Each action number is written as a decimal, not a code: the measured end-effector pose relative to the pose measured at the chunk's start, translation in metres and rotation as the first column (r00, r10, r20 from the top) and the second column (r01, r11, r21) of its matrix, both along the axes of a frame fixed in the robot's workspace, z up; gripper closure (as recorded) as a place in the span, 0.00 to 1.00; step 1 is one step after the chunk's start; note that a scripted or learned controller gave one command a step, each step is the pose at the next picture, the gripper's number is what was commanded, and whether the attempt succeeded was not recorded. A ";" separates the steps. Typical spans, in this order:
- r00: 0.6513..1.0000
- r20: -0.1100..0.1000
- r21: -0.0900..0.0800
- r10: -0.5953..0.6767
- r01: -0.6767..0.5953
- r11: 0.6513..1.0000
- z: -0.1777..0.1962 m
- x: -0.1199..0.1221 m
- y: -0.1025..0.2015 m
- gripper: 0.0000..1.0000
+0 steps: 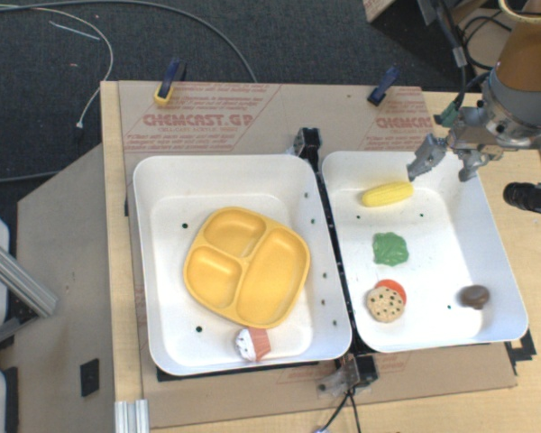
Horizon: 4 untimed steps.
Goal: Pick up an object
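Camera view: cardboard-covered bench (252,115), dark carpet (207,16) beyond; end effector (446,159) open over right bin (496,242).

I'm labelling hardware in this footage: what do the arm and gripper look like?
The arm has an orange band above a grey wrist. The gripper is grey metal with two slim fingers and a small green part at its base.

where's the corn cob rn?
Corn cob lies at the far end of the right bin, just above the green piece, with the gripper open close above-right of it.
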State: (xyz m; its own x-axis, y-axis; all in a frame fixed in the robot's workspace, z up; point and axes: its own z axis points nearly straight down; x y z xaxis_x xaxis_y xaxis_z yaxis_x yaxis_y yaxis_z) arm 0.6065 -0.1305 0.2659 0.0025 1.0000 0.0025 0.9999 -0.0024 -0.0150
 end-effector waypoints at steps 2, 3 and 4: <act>1.000 0.011 -0.001 0.002 -0.002 1.000 -0.034 0.000 -0.004 0.00; 1.000 0.010 -0.001 0.002 -0.002 1.000 -0.096 0.000 -0.002 0.00; 1.000 0.008 0.000 0.002 -0.002 1.000 -0.159 -0.001 0.003 0.00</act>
State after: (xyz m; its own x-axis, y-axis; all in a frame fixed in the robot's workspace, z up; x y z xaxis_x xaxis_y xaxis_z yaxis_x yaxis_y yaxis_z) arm 0.6056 -0.1278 0.1071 0.0000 1.0000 0.0028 1.0000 0.0000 -0.0071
